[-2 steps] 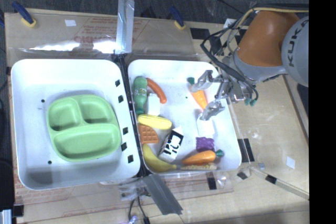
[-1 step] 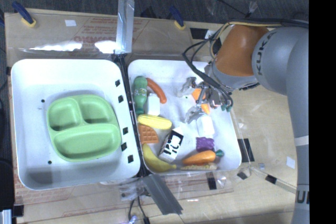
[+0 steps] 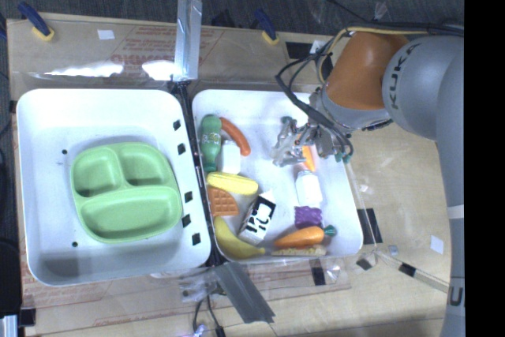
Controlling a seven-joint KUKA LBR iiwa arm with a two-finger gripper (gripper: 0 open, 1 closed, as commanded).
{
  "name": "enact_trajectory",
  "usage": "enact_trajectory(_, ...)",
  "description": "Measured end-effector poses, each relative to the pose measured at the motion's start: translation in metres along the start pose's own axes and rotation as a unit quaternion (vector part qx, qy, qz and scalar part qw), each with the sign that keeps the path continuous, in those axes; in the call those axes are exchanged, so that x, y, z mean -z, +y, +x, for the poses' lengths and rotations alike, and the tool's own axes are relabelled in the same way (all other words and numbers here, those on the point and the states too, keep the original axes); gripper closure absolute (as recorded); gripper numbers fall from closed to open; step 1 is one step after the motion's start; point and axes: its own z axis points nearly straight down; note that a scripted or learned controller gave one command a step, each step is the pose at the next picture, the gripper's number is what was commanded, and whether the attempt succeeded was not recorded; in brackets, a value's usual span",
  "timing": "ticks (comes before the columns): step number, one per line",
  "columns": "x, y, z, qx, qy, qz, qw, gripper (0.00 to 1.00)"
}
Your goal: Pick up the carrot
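The grey arm (image 3: 418,87) reaches in from the right, its orange band (image 3: 359,75) just above the wrist, and hangs over the upper right part of the right bin (image 3: 260,102). The left bin (image 3: 39,170) lies beside it, the two touching along a dark seam, and holds a green tray (image 3: 124,189) with three compartments. The gripper (image 3: 290,144) sits low over the right bin's upper middle; its metal fingers (image 3: 282,150) point toward the left, with a gap showing between them and nothing visibly caught there, though how wide they stand is hard to judge. Just beside the gripper, toward the right wall, lies a white bottle (image 3: 308,187) with an orange top. The carrot (image 3: 301,237) lies along the bin's lower edge, orange with a green tip pointing right, well apart from the gripper and touching nothing of it. A purple piece (image 3: 308,215) rests just above the carrot. To the left of the carrot lies a banana (image 3: 233,242), curved along the lower left corner, with a black-and-white block (image 3: 258,219) between them. Up the left wall lie a waffle (image 3: 222,203), a yellow corn-like piece (image 3: 233,184), a green bottle (image 3: 210,136) and an orange-red sausage (image 3: 236,136).
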Motion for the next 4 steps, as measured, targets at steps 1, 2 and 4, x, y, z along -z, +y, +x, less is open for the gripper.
enact_trajectory(1, 0.000, 0.000, 0.000, 0.000, 0.000, 0.000, 1.0000, 0.00)
enact_trajectory(2, 0.011, 0.002, -0.002, 0.004, -0.002, 0.000, 1.0000, 1.00)
enact_trajectory(4, 0.022, 0.003, -0.004, 0.007, -0.005, 0.001, 1.0000, 1.00)
